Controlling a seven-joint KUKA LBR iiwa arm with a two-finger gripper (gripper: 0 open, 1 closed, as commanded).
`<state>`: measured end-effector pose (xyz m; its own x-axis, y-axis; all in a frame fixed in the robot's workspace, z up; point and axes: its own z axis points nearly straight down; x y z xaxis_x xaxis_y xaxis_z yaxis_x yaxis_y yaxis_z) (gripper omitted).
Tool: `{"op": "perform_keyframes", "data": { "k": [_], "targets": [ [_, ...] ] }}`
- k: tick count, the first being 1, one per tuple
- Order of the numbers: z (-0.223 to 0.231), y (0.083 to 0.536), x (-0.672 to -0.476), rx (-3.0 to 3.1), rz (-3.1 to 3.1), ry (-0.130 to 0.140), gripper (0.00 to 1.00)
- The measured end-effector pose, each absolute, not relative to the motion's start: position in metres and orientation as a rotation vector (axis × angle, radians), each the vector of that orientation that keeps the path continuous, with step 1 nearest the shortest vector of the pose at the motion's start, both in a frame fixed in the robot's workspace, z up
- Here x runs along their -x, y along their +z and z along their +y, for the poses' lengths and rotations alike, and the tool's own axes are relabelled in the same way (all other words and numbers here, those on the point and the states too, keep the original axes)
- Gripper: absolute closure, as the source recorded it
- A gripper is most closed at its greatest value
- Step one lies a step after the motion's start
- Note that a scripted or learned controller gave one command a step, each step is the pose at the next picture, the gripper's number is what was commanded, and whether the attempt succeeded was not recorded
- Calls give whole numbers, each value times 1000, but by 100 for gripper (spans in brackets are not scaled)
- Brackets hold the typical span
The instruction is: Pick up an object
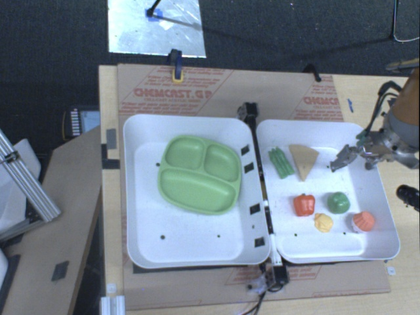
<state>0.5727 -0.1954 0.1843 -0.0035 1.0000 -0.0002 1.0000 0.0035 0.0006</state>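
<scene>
A: White plastic was all that lay under the gripper when we looked; it hung over the upper right part of the right bin, and its 2 fingers stood spread apart with nothing between them.

B: We agreed on that. So which thing did we reckon was the one to pick?

A: We counted 6 candidates in that bin. The tan wedge lay nearest, just beyond the fingertips toward the divider. The green bean pod sat further out on the wedge's far side. The green ball was near, below the fingers toward the bin's front edge. The red pepper, the small yellow piece and the orange-and-white piece all sat closer to the front edge than the fingers.

B: And the green divided plate?

A: Well apart from the fingers, alone in the left bin. We judged it too broad for this grasp.

B: How did we think the step should go?

A: We thought the wedge or the ball the fairest choice. The arm would need to centre the open fingers over 1 item, straddle its narrow width, and descend fully before closing. The ball looked likely to roll, so a squared, centred approach mattered; the wedge's flat sides seemed easier.
</scene>
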Motion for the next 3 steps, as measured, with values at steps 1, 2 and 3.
{"op": "perform_keyframes", "data": {
  "k": [1, 2, 3],
  "targets": [
    [-189, 138, -580, -2215, 2228, 0, 0],
    [-189, 87, -581, -2218, 2223, 1, 0],
    [-189, 99, -582, -2214, 2223, 3, 100]
  ]
}}
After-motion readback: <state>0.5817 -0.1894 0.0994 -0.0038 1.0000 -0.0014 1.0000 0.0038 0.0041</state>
